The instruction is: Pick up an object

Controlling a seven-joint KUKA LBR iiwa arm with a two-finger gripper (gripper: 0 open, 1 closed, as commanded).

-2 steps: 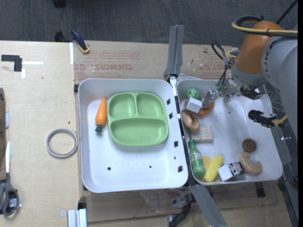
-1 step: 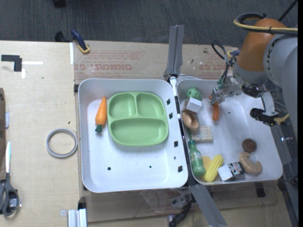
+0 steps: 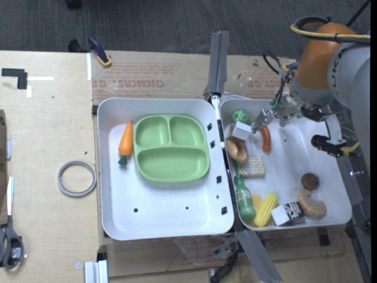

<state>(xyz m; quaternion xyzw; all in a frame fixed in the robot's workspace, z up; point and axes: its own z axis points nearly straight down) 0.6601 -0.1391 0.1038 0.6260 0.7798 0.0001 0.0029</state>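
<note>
My gripper (image 3: 270,120) hangs low over the back of the right bin (image 3: 330,158), at the end of the grey arm with the orange band (image 3: 321,55). A red sausage (image 3: 266,139) lies just below and in front of it, tilted slightly; whether they touch I cannot tell. To the gripper's left lie a green round item (image 3: 240,117), a white block (image 3: 240,130) and a brown egg-shaped piece (image 3: 237,150).
The right bin also holds a speckled square (image 3: 253,167), green bottle (image 3: 243,198), corn cob (image 3: 266,209), small box (image 3: 288,213), brown disc (image 3: 310,181) and tan pastry (image 3: 312,206). The left bin (image 3: 112,175) holds a green divided plate (image 3: 172,147) and a carrot (image 3: 125,139).
</note>
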